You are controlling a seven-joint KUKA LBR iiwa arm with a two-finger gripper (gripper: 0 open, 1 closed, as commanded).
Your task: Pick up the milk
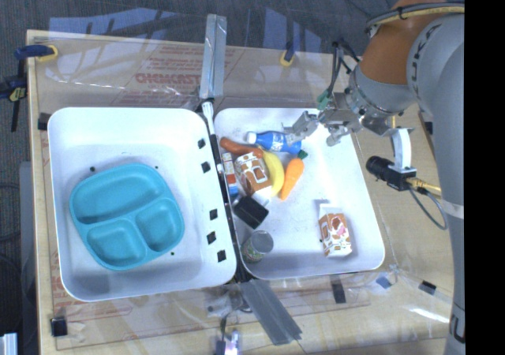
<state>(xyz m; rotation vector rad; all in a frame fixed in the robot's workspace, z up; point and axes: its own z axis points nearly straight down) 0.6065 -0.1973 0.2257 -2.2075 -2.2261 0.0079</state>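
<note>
I see a can nearest, the milk just right; the gripper, fingers apart, hovers perhaps over a bottle, carrot beside.

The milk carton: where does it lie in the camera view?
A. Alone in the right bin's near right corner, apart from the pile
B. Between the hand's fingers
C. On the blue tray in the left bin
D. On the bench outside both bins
A: the milk carton lies by itself on the floor of the right bin, clear of the carrot and the rest of the pile.
</note>
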